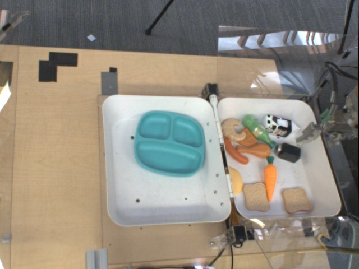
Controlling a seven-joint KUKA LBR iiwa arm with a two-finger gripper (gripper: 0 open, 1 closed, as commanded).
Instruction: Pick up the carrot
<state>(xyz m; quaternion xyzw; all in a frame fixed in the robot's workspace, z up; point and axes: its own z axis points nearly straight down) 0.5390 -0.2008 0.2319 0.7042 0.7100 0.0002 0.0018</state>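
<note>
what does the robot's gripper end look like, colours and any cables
At the right edge, beside the right white bin, the gripper is pale grey metal with a silvery, angular tip pointing toward the bin. Dark cables loop above and behind it. The rest of the arm is cut off by the frame.

Arm [343, 122] cut off at right edge

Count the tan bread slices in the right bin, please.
2. One tan toy bread slice lies left of the orange carrot's tip; the other lies right of it. More may hide under the pile.
</note>
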